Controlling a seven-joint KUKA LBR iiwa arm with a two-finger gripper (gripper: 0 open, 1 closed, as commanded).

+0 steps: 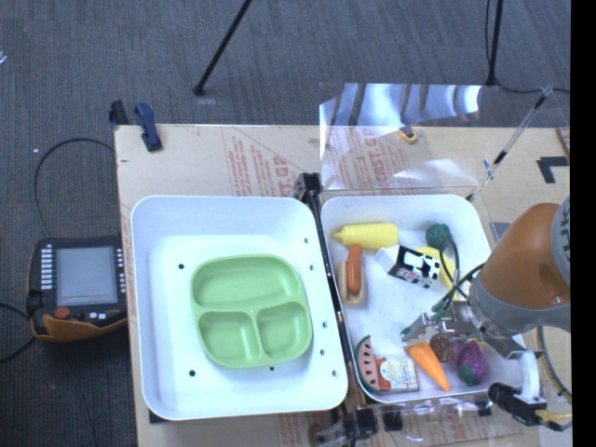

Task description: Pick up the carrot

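1. The desk (233, 156) carries two white bins side by side: the left bin (158, 250) and the right bin (466, 214).
2. The left bin holds a green divided plate (250, 309).
3. The carrot (429, 364) lies in the near part of the right bin, orange, tilted, with its tip toward the near edge.
4. Just beside the carrot on its right lies a purple item (469, 360); on its left lies a watermelon slice (370, 365).
5. Farther back in the right bin are a yellow bottle (369, 236), a hot dog (354, 271) and a black-and-white cow-patterned item (416, 266).
6. The gripper (445, 329) hangs just above the carrot's thick end. Whether its fingers are apart or together cannot be determined.
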